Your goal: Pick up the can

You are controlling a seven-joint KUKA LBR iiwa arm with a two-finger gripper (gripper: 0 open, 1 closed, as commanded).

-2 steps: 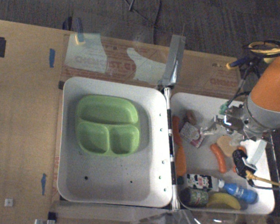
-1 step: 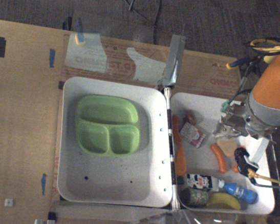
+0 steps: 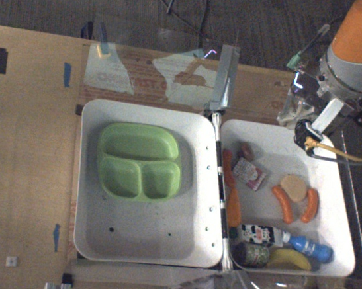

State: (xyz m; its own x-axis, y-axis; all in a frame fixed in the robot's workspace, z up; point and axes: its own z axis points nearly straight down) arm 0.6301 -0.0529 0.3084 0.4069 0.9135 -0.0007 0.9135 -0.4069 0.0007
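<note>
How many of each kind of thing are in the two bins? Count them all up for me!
plate: 1
can: 1
banana: 1
bottle: 1
orange-red sausage shapes: 4
pink packet: 1
tan disc: 1
brown lump: 1
Total: 11

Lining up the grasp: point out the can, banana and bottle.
can point(image 3: 250, 254): camera view, middle of its dark side.
banana point(image 3: 293, 259): camera view, middle of its yellow body.
bottle point(image 3: 266, 236): camera view, on its white label.
</note>
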